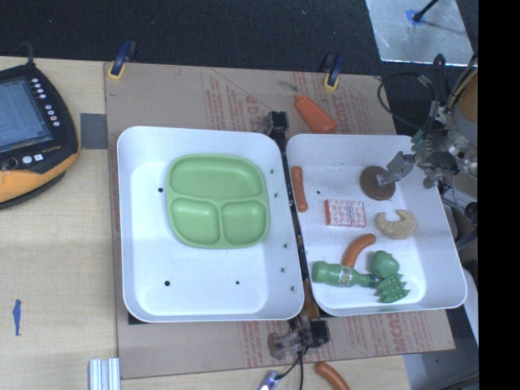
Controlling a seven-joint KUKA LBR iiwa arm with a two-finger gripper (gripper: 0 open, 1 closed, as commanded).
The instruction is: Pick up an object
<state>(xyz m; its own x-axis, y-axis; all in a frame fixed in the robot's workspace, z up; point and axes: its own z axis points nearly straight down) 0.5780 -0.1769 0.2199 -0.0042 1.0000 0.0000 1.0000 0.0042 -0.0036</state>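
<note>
The right bin (451, 287) holds several toy foods. Among them are a brown round piece (374, 184), a pink patterned square (345, 212), a tan croissant (396, 223), an orange sausage (358, 249), a green bottle (341, 275) and two green vegetables (387, 276). A thin reddish sausage (298, 188) lies by the bin's left wall. My gripper (413, 174) hangs over the bin's upper right part, just right of the brown piece. Its fingers stand apart with nothing between them, and the left fingertip (396, 169) is close to the brown piece's edge.
The left bin (138, 291) holds a green divided plate (218, 200). An orange carrot (315, 114) lies on the cardboard above the bins, and another orange piece (333, 374) lies below them. A teach pendant (28, 136) sits at the far left. Clamps (331, 70) hold the cardboard's top edge.
</note>
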